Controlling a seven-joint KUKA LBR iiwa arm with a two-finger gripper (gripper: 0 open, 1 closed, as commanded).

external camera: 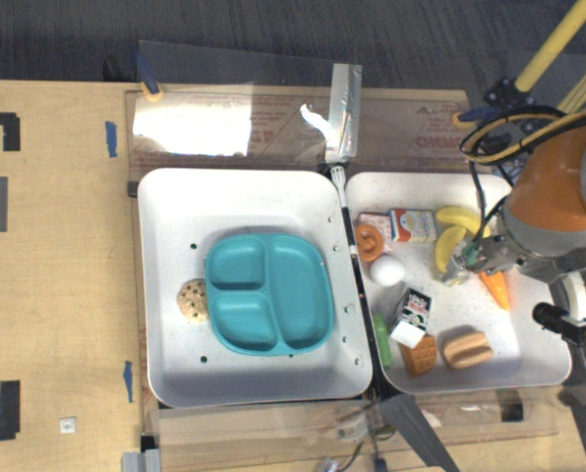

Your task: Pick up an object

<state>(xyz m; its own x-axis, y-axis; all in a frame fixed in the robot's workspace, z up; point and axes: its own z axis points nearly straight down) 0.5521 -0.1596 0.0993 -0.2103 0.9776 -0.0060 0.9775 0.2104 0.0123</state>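
The right bin point(539, 357) holds several toy foods. A yellow banana point(450, 234) lies at the back, with an orange carrot point(497, 288) to its right. My gripper point(467, 262) hangs low between the banana and the carrot, close to both. A white egg point(386, 269), an orange-and-white carton point(403, 226), a small black-and-white carton point(412, 313), a brown bread piece point(420, 354) and a bun point(466, 348) lie further left and nearer the front. I see nothing lifted off the bin floor.
The left bin point(165, 224) holds a teal divided plate point(270, 293) and a cookie point(192, 300) beside it. A green item point(382, 342) lies along the divider between the bins. Yellow and black cables point(499, 131) loop behind the right bin.
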